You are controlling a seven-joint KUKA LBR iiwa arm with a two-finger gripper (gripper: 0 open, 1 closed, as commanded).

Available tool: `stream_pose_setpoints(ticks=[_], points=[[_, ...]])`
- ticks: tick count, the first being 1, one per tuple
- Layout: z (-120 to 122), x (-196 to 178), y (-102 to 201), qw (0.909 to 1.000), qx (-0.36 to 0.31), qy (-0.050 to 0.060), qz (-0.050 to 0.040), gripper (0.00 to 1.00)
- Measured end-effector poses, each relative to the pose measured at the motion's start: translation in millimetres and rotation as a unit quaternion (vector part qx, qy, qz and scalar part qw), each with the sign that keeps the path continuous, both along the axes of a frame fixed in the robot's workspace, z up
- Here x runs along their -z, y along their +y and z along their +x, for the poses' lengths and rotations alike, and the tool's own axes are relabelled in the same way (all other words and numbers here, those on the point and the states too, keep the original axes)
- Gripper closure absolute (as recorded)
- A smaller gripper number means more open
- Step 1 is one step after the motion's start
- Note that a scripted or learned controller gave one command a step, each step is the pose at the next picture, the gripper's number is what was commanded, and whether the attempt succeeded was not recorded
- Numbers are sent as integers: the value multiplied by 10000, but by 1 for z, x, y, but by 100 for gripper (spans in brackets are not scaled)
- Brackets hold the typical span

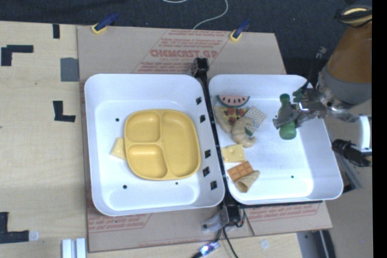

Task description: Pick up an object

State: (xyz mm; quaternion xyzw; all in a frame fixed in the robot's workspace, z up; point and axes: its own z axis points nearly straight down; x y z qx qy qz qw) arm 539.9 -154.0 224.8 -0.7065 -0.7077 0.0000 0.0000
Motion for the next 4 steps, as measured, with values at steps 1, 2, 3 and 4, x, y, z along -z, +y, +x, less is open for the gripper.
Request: stream_pose_setpoints(ticks=[1,2,3,4], points=[[2,-9,53,10000,-26,3,9,100],[16,5,101,10000,-22,16,6,100],[5,-2,146,10000,-21,14,7,100],[12,-9,143,10000,-2,9,2,100]])
